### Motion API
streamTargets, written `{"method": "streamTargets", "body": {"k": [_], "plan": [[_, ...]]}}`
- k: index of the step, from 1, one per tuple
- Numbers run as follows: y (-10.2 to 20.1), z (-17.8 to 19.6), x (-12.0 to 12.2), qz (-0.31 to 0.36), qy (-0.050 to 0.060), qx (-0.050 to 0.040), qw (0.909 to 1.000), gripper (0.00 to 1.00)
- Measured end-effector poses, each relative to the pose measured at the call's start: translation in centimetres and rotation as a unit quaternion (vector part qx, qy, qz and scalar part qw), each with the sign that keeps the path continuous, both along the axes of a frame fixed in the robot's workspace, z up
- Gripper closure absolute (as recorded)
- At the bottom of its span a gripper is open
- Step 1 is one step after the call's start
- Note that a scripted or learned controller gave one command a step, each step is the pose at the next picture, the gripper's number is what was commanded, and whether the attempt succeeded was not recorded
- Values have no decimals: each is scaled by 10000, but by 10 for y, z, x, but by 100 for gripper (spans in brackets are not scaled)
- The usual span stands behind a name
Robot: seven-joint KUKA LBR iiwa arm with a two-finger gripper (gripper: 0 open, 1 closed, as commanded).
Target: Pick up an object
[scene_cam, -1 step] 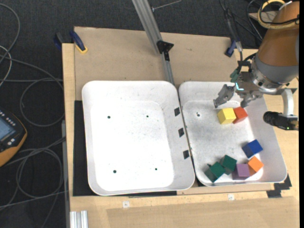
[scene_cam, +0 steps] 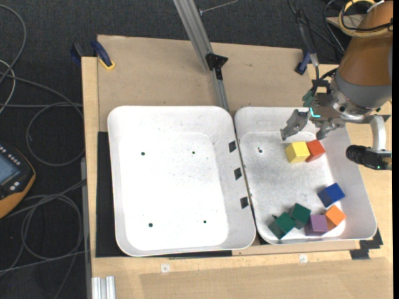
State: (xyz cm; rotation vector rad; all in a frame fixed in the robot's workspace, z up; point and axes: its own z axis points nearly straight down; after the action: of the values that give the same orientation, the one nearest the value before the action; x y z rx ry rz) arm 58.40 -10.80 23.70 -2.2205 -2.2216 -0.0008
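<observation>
End effector spread open, gripping nothing, above yellow block, red block partly hidden behind

Just below my grey metal claw: a yellow block touching a red-orange block. Farther below: blue block, orange block, purple block, two dark green blocks, on black-speckled white plastic bins.

A robotics lab: a plywood tabletop held by blue clamps, loose black cables on dark carpet, an aluminium mast, two white bins
</observation>
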Motion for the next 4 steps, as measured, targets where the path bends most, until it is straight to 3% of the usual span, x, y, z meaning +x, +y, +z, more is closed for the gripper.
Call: {"method": "streamTargets", "body": {"k": [3,4], "plan": [[3,-139,12,2,13,1,10000,0],[3,-126,13,0,-11,2,10000,100]]}}
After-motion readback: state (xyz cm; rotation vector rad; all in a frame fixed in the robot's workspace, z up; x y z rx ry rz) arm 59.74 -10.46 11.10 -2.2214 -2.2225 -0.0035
